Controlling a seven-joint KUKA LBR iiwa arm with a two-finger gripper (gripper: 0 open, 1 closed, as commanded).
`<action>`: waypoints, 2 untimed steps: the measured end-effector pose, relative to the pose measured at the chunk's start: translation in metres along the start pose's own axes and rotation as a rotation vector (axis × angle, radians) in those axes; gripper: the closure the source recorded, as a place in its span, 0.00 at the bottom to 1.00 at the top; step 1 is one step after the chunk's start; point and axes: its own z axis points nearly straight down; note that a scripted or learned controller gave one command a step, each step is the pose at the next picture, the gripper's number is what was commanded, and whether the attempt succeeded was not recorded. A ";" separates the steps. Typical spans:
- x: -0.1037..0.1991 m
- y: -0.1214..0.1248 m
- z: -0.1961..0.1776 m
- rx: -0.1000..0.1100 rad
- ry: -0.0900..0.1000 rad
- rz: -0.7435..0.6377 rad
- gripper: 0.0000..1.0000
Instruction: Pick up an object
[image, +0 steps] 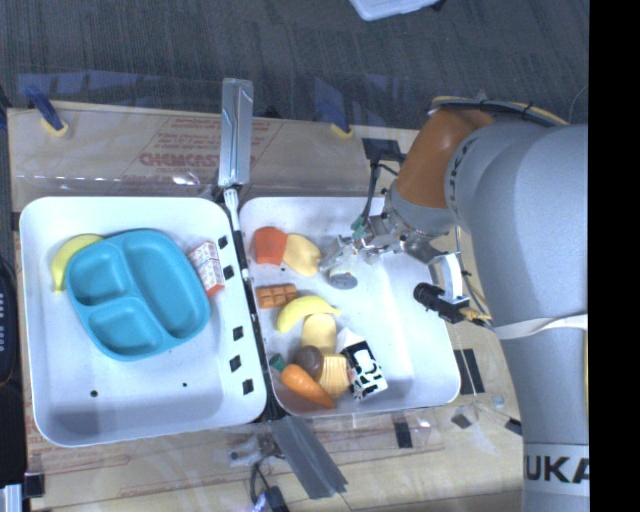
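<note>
A grey robot arm (520, 240) reached from the right over two white bins of toy food.

The gripper (345, 262) hung low in the right bin (420, 340), just right of a pale yellow piece (302, 254) and an orange-red piece (268, 245); whether anything sat in its grasp could not be told. Nearer the front lay a waffle (275, 296), a banana (303, 311), a carrot (305, 386) and a black-and-white block (365, 371). The left bin (60, 400) held a blue divided plate (135, 293), a second banana (68, 255) and a small packet (207, 266).
</note>
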 end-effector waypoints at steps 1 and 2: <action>0.001 0.001 -0.008 0.002 0.002 -0.006 1.00; -0.002 -0.005 -0.002 -0.001 0.002 0.298 1.00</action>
